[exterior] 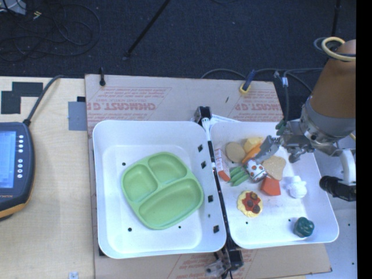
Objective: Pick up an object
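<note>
The right white bin (325,225) holds several toy foods. Among them are a tan round piece (235,151), a yellow piece (253,143), an orange carrot (250,153), a green pod (238,176) and a small white and red item (256,170). There are also a tan slice (275,167), a red-orange block (271,186), a white lump (296,186), a yellow disc with red dots (250,203) and a dark green item (303,227). My gripper (265,151) reaches in from the right and hangs low over the carrot and the white and red item. I see nothing held in it.
A green divided plate (163,189) lies in the left white bin (110,156). The ridge between the bins (210,179) runs just left of the toy pile. A handheld pendant (11,164) rests on the bench at far left. Cables lie behind the bins.
</note>
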Available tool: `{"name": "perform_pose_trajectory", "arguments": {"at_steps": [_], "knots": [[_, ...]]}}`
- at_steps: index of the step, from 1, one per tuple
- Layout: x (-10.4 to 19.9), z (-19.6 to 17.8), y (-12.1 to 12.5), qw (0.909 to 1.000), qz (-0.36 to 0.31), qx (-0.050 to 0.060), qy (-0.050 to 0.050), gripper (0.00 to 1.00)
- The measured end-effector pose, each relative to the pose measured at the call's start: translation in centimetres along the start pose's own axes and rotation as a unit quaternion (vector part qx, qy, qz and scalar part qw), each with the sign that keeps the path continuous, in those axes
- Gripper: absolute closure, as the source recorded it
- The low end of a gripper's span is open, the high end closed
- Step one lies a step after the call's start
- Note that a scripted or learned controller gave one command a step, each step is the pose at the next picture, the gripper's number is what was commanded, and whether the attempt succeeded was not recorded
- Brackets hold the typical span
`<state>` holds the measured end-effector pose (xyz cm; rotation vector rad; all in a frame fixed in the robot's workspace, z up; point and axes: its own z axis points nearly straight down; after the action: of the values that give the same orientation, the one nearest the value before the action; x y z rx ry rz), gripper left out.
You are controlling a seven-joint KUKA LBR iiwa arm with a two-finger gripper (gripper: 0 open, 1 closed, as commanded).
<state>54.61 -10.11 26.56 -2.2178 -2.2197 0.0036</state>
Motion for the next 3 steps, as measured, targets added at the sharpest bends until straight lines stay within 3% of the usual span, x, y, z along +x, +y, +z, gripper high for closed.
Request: {"name": "perform_pose_trajectory", "arguments": {"at_steps": [1, 2, 3], "knots": [[-3.1, 16.1, 0.0, 1.0, 0.0, -0.008, -0.002, 0.0], [-2.6, 16.9, -2.7, 0.9998, 0.0, -0.018, -0.006, 0.0], [0.4, 16.9, -6.1, 0.9998, 0.002, -0.02, -0.008, 0.0]]}}
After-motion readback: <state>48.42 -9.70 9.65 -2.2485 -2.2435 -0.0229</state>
